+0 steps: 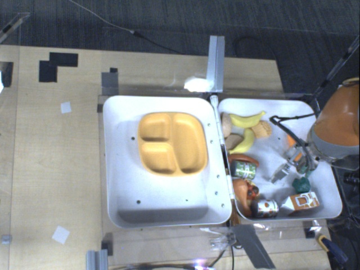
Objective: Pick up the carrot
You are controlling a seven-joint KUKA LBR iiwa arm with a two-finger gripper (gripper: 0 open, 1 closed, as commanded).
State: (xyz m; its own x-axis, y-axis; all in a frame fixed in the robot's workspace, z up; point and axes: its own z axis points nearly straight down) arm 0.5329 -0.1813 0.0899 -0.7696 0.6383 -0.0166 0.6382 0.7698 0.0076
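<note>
Right now the end effector (288, 167) sits low in the right bin (332, 207), at about 3 o'clock of that bin, with the grey arm and its orange band (340, 114) coming in from 3 o'clock of the frame. Can't tell how far open it is, and nothing is visibly between its fingers; the metal parts blur together. Carrot (289, 139): likely the small orange sliver just at 12 o'clock of the end effector, partly hidden by the wrist and a black cable (289, 118), so ID is shaky. Clutter around it: two bananas (246, 118) at 10 o'clock of the bin, a can (243, 169) near bin centre-left, a bottle (264, 208) at 6 o'clock, a small carton (304, 201) at 5 o'clock, a dark green item (302, 183) just beside the end effector. Left bin (115, 167) carries a yellow divided tray (171, 142). To do the step well, I'd judge: shift toward 12 o'clock so the fingers straddle the carrot across its narrow width, stay off the green item and the cable, go down close to the bin floor before closing, and lift straight up. Risk: closing on nothing, or nudging the carrot against the bin wall.
</note>
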